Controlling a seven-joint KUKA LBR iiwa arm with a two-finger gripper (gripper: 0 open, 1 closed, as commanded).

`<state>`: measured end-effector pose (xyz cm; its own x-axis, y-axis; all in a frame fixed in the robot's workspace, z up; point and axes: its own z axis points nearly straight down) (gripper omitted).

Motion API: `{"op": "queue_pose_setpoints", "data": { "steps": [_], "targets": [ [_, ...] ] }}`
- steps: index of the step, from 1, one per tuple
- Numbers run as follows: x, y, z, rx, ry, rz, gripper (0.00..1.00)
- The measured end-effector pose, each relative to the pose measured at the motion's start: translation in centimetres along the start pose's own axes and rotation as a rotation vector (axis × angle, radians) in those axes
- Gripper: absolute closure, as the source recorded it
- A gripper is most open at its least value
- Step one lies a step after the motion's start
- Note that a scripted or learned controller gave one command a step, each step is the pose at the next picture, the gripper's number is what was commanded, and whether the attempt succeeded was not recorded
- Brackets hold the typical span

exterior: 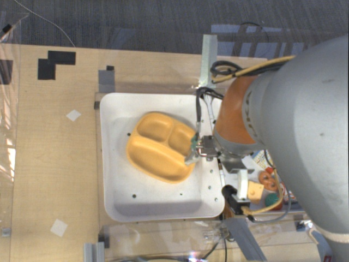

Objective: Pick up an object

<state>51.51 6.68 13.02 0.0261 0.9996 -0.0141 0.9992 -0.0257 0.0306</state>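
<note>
A yellow divided dish [160, 146] with three compartments lies tilted in the left white bin [136, 201], right of its middle. My gripper [195, 148] is low at the dish's right rim, touching or nearly touching it. The grey arm with its orange band [234, 119] comes in from the right and covers most of the right bin.
Small objects, one orange [267, 178] and one yellow [255, 190], show in the right bin under the arm. Black cables [226, 67] loop above the wrist. A metal post [208, 59] stands at the bins' far edge. The wooden bench [49, 162] lies to the left.
</note>
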Motion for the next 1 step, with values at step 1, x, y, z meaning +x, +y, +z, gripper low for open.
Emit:
{"op": "queue_pose_setpoints", "data": {
  "steps": [1],
  "targets": [
    [0.83,-0.11,0.28,-0.029,-0.011,0.126,0.0]
  ]
}}
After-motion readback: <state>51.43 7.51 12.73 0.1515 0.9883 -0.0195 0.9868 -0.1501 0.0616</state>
